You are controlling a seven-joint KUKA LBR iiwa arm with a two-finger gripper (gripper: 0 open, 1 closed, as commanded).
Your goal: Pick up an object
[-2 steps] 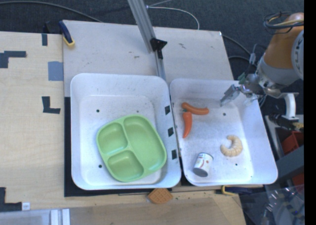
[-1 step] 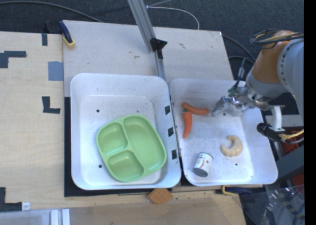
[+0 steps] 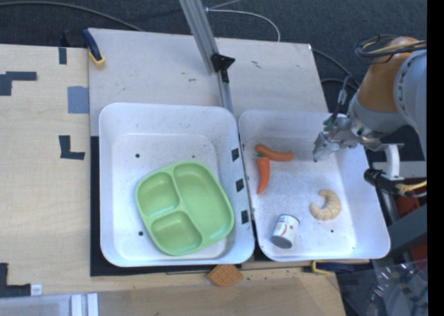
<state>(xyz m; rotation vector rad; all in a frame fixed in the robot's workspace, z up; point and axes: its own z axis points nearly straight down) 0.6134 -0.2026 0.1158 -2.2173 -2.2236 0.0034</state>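
Even, bright overhead light washes both shallow white plastic bins [image 3: 111,169]; shadows beneath the glossy green divided plate [image 3: 184,207] in the left one are soft and short (its ridges carry faint sheen). Detail is slightly soft and grainy throughout

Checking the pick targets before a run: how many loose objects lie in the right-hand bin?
4: two orange carrot-like pieces touching near the bin's upper left, a croissant right of centre, a small can at the front.
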